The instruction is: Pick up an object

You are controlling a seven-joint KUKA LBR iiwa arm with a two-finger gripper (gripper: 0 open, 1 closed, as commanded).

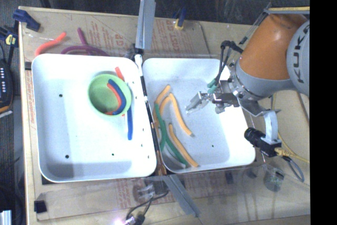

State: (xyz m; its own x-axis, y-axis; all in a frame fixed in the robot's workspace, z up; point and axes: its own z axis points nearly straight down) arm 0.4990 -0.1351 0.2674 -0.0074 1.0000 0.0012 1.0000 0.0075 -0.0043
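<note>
1. My gripper (194, 104) hangs over the middle of the right bin (231, 153), reaching in from the right side of the view, with my grey wrist and orange band behind it.
2. My fingers (196, 100) point left and a little down in the picture. They look slightly parted at the tips, with nothing between them; I am holding no object.
3. The nearest thing to pick is an orange strip (180, 118), a long curved piece lying on the bin floor just left of and below my fingertips. It is close to them, but I cannot tell whether there is any contact.
4. A second orange strip (161, 95) curves further left, near the bin's left wall, apart from my fingers.
5. Green strips (167, 137) and another orange piece (181, 151) lie along the lower left part of the same bin, well below my fingertips.
6. The left bin (63, 155) holds a green bowl (101, 95) with red and blue strips (122, 98) curled in it; a blue strip (130, 125) hangs out below the bowl. All of this is well apart from me, across the wall between the bins.
</note>
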